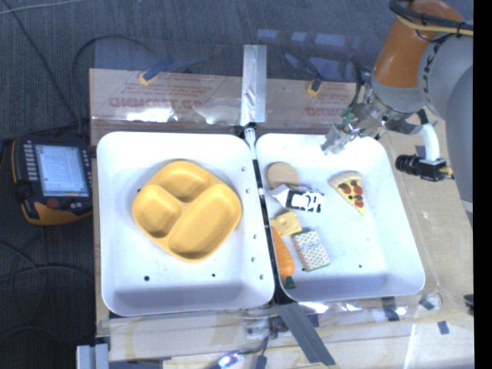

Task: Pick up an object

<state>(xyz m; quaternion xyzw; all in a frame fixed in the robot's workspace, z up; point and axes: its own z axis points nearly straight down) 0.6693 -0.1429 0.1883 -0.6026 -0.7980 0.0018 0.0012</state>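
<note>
Camera view is looking down on two white bins sitting side by side on the bench. The gripper (338, 139) is hanging over the far rim of the right bin (384, 237), and nothing is sitting between its tips. Whether it is open or shut I cannot tell, because it is small and blurry here.

The left bin (115, 206) is holding a yellow divided plate (187, 208). The right bin is holding the little toys. A pizza slice (350, 190) is lying by itself, nearest to the gripper. A brown round piece (282, 174), a black and white toy (304, 201), a yellow cheese piece (287, 224), a checked block (311, 250) and an orange carrot (284, 257) are crowding together by the left wall.

The pizza slice is looking like the easy pick. It is probably light, stiff plastic and a bit slippery. It is lying flat, so pinching it across its narrow sides, low down, should be working best. The carrot is lying tight against the wall, so grabbing it may be harder.
</note>
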